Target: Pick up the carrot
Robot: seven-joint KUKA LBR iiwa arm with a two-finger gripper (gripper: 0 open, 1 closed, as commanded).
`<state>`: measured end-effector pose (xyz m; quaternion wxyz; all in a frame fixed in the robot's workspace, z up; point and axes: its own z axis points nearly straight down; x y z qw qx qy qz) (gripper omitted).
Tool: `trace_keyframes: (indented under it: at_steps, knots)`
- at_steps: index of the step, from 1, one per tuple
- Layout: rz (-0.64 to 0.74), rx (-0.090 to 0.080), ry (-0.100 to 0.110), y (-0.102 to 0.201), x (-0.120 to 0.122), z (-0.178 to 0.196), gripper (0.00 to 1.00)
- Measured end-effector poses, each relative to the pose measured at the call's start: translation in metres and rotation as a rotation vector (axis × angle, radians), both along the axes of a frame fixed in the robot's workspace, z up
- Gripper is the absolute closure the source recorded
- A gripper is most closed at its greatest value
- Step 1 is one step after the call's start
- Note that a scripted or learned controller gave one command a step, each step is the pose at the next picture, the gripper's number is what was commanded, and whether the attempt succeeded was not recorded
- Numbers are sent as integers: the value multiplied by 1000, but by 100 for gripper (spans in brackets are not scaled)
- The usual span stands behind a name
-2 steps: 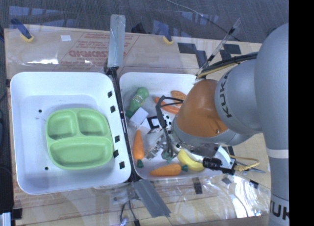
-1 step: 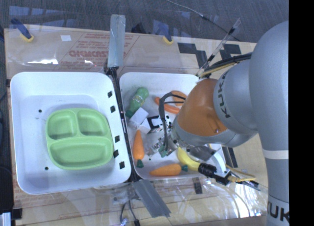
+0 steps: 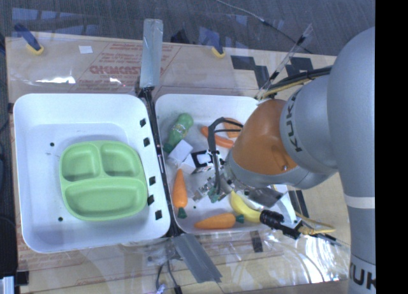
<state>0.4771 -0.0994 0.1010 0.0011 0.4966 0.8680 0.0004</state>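
Note:
Three orange carrots lie in the right bin. One carrot stands lengthwise near the bin's left wall, green end toward the front. A second carrot lies crosswise along the front wall. A third carrot is partly hidden behind the arm's cables. My gripper hangs low in the middle of the bin, just right of the first carrot and above the second. I see no carrot in the gripper.
A green bottle and a white card lie at the bin's back left. A banana rests under the wrist at the front right. The left bin holds a green divided plate.

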Motion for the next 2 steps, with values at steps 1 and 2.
trace_keyframes:
  at_steps: [1,2]
  knots:
    - [-1,2,7,2,-2,-10,100]
    - [6,3,8,2,-1,0,100]
